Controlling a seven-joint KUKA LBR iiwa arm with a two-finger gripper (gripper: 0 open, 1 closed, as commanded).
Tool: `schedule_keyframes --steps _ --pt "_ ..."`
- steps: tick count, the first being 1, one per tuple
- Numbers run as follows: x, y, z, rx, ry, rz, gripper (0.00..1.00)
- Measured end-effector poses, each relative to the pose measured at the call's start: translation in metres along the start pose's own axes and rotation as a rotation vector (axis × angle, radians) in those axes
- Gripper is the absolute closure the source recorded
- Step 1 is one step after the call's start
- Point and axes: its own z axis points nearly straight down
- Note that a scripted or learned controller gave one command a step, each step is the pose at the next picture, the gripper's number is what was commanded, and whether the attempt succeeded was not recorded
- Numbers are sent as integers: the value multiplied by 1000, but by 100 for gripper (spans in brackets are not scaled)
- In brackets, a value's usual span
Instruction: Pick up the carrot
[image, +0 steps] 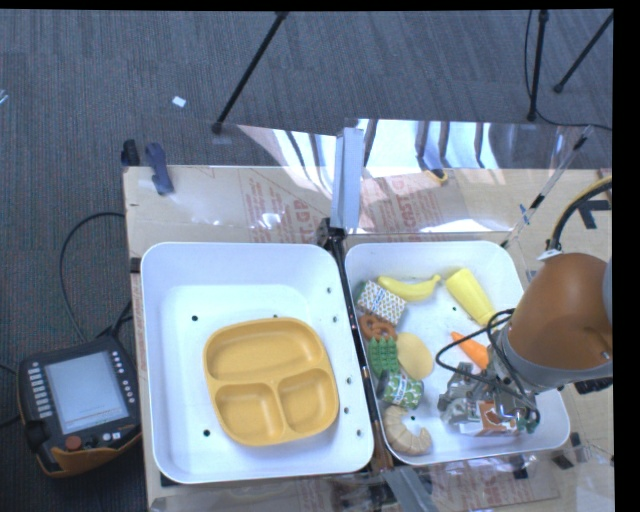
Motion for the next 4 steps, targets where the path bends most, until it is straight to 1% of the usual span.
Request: schedule_keyframes --steps 1,2,3,4 --pt "-19 48 -1 3 -4 240 100" --pt "12 62 1 2 2 589 100" --pt "12 61 -8 4 5 588 100" --pt "2 41 1 3 2 1262 100"
